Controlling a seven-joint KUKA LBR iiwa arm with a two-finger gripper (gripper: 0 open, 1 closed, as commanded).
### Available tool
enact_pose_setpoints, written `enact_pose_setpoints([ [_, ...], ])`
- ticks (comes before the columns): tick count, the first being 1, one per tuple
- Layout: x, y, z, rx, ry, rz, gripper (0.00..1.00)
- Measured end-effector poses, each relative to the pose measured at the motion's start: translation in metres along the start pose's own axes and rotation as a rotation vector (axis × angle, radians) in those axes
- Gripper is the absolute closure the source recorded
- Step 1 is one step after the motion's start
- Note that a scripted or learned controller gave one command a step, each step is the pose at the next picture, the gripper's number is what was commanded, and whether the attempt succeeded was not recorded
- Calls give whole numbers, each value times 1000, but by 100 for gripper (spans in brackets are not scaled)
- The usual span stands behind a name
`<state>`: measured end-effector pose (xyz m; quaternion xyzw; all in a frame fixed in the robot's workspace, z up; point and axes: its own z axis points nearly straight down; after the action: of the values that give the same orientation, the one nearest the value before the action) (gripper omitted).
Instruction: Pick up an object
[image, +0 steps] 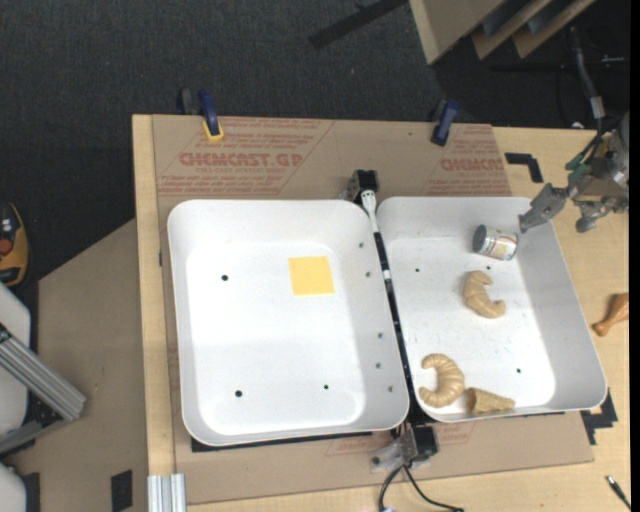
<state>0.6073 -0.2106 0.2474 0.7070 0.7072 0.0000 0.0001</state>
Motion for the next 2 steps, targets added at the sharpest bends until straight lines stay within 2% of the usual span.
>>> enact_pose_setpoints([
  [1, 11, 48, 169, 2, 1, -4, 0],
  [2, 9, 48, 150, -6, -3, -3, 100],
])
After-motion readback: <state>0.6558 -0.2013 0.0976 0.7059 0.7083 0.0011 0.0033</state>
